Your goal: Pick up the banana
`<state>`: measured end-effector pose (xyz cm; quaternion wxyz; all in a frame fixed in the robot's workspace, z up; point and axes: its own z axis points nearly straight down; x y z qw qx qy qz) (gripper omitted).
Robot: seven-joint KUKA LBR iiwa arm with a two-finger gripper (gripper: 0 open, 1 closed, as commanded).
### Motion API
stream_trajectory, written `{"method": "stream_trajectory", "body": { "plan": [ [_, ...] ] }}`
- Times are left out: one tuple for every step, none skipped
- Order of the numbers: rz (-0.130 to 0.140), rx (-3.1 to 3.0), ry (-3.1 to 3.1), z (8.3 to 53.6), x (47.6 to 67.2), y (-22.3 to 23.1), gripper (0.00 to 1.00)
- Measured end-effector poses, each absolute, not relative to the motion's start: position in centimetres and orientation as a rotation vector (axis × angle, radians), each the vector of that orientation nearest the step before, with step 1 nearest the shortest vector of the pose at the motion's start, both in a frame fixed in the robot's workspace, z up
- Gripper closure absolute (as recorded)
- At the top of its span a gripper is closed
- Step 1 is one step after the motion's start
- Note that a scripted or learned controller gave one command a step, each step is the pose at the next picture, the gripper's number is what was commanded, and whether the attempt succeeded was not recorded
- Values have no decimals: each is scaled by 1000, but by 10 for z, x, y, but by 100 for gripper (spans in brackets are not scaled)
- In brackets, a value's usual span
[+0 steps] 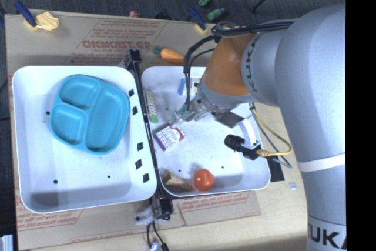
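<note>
Camera view: the step in hand reads as search and approach, with nothing lifted yet. The banana is hard to place. The best candidate is the tan-and-brown curved lump [175, 180] at the near edge of the right white bin [235, 188], against the near wall and just beside a red round tomato-like ball [203, 179], but it is too blurred to be sure. Further in, a small purple-and-white packet [169, 138] lies mid-bin, apart from both. The gripper [189, 111] hangs low over the far half of that bin, just beyond the packet. Whether it is released or clenched I cannot tell.

Next move, as I judge it: pull toward the near edge, line up along the lump and come down clear of the red ball. Room is tight there, with the wall on one side, the ball on the other and the bin's inner wall close. There is open floor in the bin's middle and right. The left white bin [70, 176] holds a blue three-section plastic plate [89, 113], out of the way. An orange carrot-like piece [172, 56] lies on the surface [223, 203] past the right bin's far edge.
</note>
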<state>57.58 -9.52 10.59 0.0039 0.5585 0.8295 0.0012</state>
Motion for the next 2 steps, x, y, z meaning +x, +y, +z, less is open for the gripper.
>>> {"method": "stream_trajectory", "body": {
  "plan": [
    [0, 1657, 2671, 192, 544, -1, 100],
    [-4, 1654, 2674, 202, 544, -2, 100]
  ]
}}
